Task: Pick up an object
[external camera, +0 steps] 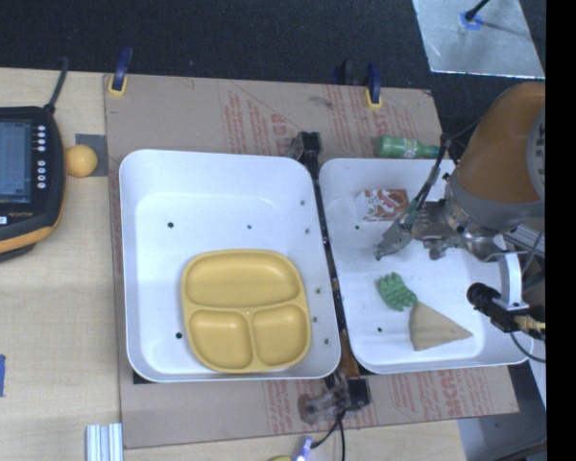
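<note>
The tool [382,251] hangs over the right bin [360,349], grip unclear, with bare floor toward the green toy [396,291].

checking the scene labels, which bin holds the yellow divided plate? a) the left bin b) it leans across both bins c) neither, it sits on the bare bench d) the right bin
a: the yellow divided plate lies flat inside the left bin, while the right bin holds the green object, the tan wedge and a small printed packet.
</note>
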